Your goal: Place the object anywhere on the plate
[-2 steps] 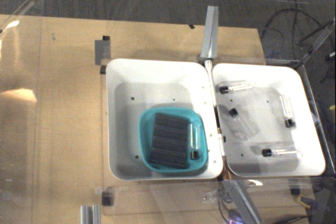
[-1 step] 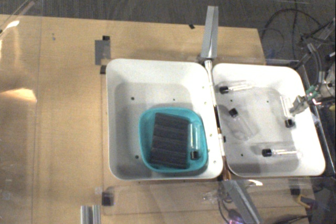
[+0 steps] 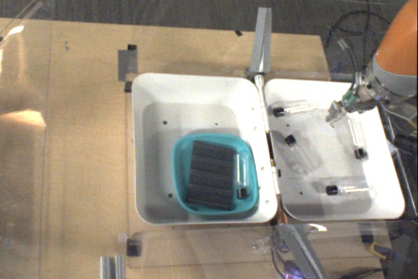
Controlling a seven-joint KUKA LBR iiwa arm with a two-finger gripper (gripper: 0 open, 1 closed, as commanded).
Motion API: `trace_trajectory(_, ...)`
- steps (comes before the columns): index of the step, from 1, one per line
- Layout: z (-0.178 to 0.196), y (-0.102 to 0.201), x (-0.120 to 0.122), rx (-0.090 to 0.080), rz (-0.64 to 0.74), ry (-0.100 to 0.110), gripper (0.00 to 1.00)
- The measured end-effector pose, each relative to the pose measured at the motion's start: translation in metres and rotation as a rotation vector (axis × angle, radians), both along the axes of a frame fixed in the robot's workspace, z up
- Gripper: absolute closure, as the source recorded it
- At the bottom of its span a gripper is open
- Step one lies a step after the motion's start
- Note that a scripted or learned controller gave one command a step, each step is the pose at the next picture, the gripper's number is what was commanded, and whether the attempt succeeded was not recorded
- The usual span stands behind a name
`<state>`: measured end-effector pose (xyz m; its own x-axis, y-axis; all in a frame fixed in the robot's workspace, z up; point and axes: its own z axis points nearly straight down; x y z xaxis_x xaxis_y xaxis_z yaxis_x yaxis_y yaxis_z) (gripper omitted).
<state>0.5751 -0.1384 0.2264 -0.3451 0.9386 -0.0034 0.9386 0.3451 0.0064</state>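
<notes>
Two white bins sit side by side on the wooden bench. The left bin (image 3: 150, 140) holds a teal plate (image 3: 181, 157) near its front edge. A dark ridged block (image 3: 210, 174) lies flat on the plate. One clear vial with a black cap (image 3: 241, 178) lies on the plate too, just beside the block, along the plate's right edge.

The right bin (image 3: 385, 202) has four more clear vials with black caps. One (image 3: 292, 108) lies near the back left corner. One (image 3: 295, 149) lies near the left edge, about the middle. One (image 3: 356, 138) lies near the right edge. One (image 3: 349, 190) lies near the front right corner.

The arm (image 3: 400, 49) comes in over the back right corner of the right bin. Its gripper (image 3: 346, 106) hangs above the bin's back part, near the vial by the right edge. Nothing shows between its tips. I cannot tell if it is open or closed.
</notes>
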Motion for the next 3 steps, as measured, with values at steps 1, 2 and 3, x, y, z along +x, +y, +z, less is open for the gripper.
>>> trace_trajectory(1,-0.005,0.066,0.008,0.001,0.058,-0.001,1.00)
trace_trajectory(2,0.008,0.098,0.067,0.000,0.135,-0.002,1.00)
trace_trajectory(3,-0.041,0.114,-0.012,0.001,0.205,0.001,1.00)
